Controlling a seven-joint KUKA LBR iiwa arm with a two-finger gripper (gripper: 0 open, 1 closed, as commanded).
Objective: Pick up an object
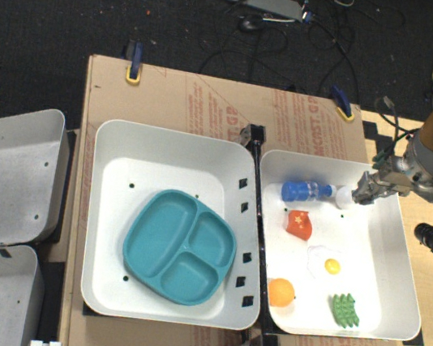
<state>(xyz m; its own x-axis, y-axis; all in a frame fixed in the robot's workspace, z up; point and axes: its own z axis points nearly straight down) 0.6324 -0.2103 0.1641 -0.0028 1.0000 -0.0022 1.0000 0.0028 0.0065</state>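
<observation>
- At two o'clock in the right bin (pixel 398 264), the claw (pixel 364 189) hung just beside the white cap of a blue bottle (pixel 305 192) lying on its side; I could not tell how the claw was set.
- Toward six o'clock from the bottle sat a red block (pixel 299 224), then a yellow ball (pixel 332 266), an orange (pixel 281 292) and a green toy (pixel 346 310).
- Across in the left bin (pixel 106 191) lay a teal tray (pixel 179 246), well apart from the claw.
- Likely risk: the bottle, being round, might roll away from a closing claw, or the claw might catch the bin wall at three o'clock.
</observation>
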